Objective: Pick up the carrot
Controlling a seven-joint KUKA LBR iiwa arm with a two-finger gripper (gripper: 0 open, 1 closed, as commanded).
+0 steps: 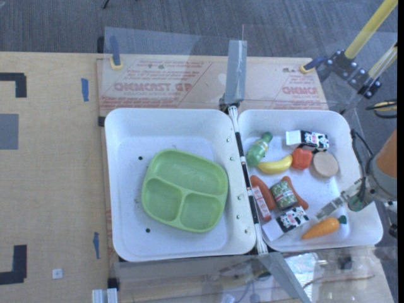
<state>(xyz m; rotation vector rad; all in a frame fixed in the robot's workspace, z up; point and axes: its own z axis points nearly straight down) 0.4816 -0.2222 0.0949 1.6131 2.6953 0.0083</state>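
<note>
The carrot (322, 227) lies in the right bin (361, 136), near its front right corner, its orange body pointing left and its small green top to the right, just beside a black-and-white carton (292, 219). The gripper (338, 205) hangs just above and right of the carrot at the end of the arm (386, 169), and from this slant its tip is too small and blurred to tell whether it is spread or closed, or whether it touches the carrot. Nothing shows between its tips. A green divided plate (184, 190) sits in the left bin (120, 137).
</note>
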